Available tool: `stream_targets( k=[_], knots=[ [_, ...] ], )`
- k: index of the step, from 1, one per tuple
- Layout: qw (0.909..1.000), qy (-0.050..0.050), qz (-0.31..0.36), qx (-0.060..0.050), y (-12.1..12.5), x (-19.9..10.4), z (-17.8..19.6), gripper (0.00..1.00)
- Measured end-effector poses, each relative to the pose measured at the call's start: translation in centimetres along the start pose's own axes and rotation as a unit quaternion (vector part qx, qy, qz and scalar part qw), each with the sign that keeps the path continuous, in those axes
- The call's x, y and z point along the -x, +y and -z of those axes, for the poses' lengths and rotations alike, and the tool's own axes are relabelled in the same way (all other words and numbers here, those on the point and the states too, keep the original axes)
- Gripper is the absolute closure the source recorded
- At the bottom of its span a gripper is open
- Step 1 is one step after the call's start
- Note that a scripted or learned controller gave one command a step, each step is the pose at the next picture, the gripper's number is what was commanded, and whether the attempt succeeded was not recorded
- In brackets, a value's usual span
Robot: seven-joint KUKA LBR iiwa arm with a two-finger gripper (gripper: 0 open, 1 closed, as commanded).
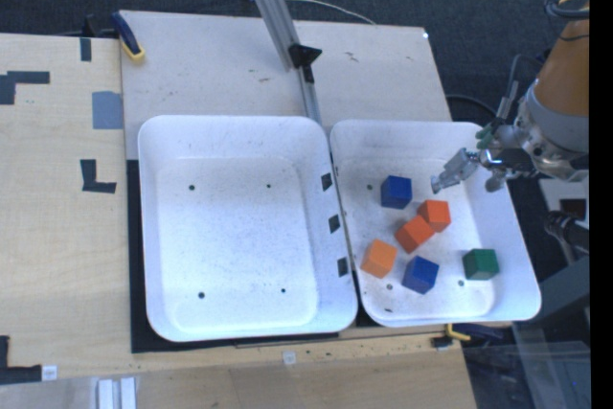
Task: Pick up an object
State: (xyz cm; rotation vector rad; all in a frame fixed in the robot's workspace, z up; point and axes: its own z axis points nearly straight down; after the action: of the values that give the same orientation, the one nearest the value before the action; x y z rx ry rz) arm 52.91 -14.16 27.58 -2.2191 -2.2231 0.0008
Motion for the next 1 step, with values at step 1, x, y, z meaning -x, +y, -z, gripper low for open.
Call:
stream_targets(
  k=[1],
  knots=[
    [1.0,0.001,0.0,-0.004,1.7,-1.07,-13.25,0.0]
  ],
)
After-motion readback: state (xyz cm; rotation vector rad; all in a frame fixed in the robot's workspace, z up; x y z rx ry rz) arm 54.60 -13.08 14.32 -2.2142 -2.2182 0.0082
